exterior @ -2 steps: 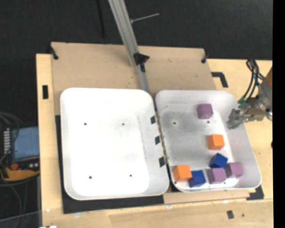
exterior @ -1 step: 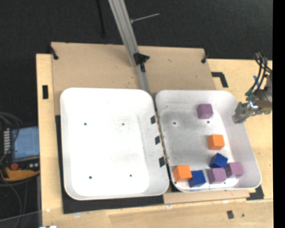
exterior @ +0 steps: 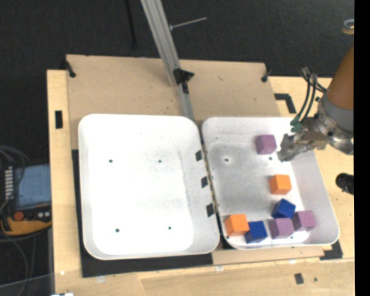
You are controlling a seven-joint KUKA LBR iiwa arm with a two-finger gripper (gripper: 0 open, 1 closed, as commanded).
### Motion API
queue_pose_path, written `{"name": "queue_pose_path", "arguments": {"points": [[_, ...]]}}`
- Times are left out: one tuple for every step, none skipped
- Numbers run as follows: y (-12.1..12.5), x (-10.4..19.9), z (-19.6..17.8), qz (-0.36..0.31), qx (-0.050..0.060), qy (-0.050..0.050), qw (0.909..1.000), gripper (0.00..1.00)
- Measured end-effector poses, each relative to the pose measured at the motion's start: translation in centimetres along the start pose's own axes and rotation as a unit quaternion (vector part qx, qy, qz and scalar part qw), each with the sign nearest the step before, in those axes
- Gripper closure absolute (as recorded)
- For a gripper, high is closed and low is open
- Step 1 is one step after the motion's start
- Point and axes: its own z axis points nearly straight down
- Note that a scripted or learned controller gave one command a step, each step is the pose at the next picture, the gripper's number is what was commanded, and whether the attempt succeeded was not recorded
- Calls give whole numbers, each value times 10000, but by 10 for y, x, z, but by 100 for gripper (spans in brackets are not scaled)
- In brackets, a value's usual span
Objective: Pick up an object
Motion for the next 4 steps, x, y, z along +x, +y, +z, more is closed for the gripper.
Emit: {"name": "queue_pose_path", "arguments": {"points": [[-4, 58, 14, 1, 5, 2, 10000, 100], [-18, 115, 16, 1, 5, 6, 10000, 100], [-20, 165, 32, 3, 11, 3, 10000, 100], [-28, 220, 25, -9, -3, 11, 10000, 100]]}}
